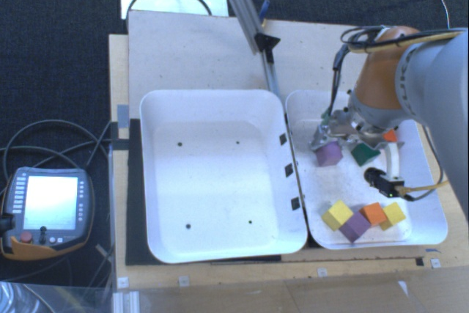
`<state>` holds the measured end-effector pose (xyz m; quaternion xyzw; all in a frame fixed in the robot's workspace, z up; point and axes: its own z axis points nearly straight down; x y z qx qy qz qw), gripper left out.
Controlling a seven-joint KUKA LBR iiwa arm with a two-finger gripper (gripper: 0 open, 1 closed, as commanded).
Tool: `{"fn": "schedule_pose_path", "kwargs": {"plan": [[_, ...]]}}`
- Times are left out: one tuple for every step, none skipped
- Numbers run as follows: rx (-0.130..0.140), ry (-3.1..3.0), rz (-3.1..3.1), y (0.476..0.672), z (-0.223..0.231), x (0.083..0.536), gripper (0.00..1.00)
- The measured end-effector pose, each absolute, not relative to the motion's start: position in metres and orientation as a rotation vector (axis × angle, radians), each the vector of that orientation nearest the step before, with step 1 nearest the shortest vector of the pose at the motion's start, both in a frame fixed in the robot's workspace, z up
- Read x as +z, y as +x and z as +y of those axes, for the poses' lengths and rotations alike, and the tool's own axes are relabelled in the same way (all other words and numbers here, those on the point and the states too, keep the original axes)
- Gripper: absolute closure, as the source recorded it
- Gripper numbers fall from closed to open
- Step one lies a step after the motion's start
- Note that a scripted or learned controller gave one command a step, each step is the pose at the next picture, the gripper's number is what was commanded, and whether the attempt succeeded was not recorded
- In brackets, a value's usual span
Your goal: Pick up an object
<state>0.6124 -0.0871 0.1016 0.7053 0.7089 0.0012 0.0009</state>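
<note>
Purple block [329, 153] sat in the right bin [432, 231], upper-left part, right under the gripper [327, 137] — the fingertips were at its top edge, but grip state couldn't be told from this angle. Green block [364, 153] lay just beside it to the right. Near the front wall sat a cluster — yellow cube [338, 215], purple cube [355, 226], orange cube [374, 213], second yellow cube [394, 214]. Left bin [157, 231] sat alongside.

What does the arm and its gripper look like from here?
The arm is a thick, rounded grey tube with an orange band above the wrist. Dark cables loop along the wrist. The gripper is a small metallic grey unit.
</note>
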Motion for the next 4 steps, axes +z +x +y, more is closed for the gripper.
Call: {"fn": "schedule_pose_path", "kwargs": {"plan": [[0.008, 2.212, 2.222, 0.615, -0.086, 0.166, 1.00], [0.008, 2.210, 2.225, 0.618, -0.076, 0.223, 1.00], [0.008, 2.211, 2.222, 0.615, -0.080, 0.286, 1.00], [0.000, 2.213, 2.232, 0.606, -0.039, 0.274, 1.00]]}}
